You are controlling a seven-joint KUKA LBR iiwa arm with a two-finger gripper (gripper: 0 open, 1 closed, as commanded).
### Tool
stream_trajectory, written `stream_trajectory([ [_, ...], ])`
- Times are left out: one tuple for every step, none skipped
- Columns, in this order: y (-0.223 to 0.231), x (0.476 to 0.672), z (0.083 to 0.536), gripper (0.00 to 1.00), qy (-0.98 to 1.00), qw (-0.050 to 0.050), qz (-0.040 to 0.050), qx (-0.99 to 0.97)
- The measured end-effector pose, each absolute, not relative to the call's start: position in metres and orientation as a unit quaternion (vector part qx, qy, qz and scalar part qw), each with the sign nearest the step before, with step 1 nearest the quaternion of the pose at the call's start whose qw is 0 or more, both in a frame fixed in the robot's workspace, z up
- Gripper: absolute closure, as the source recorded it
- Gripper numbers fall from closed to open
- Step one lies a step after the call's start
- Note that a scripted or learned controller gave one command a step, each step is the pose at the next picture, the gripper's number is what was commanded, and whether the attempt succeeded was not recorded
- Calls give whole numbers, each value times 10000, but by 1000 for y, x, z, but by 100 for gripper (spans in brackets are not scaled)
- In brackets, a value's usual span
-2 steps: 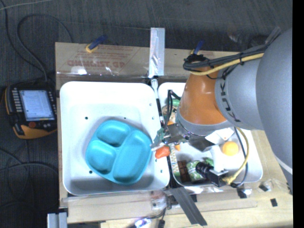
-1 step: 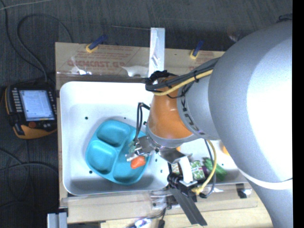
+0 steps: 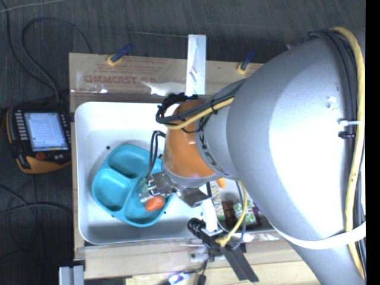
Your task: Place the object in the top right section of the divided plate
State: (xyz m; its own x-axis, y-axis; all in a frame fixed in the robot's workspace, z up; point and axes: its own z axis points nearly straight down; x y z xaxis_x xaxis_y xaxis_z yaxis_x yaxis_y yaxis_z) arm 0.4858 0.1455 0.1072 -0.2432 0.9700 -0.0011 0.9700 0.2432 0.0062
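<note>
1. Tool [image 3: 151, 190] sits low over the teal divided plate [image 3: 116, 186], right at the plate's right-hand edge, with the grey arm [image 3: 285, 141] and its orange band [image 3: 184, 150] coming in from the right and covering a lot of the bins.
2. Right below the tool we see a small orange object [image 3: 154, 203], looks kinda like a carrot piece, lying in the plate's lower right compartment.
3. Honestly we can't tell if the tool is clenched, released, or touching the orange object; the wrist hides too much.
4. Plate rests in the left white bin [image 3: 89, 153] on the surface.
5. Some packaged items [image 3: 234, 212] peek out under the arm in the other bin.
6. Off to the left, a teach pendant [image 3: 40, 136] lies on the dark floor.
</note>
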Motion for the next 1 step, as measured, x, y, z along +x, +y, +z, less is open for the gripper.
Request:
stream_trajectory([
  [197,495,101,100,7017,132,14,7123],
])
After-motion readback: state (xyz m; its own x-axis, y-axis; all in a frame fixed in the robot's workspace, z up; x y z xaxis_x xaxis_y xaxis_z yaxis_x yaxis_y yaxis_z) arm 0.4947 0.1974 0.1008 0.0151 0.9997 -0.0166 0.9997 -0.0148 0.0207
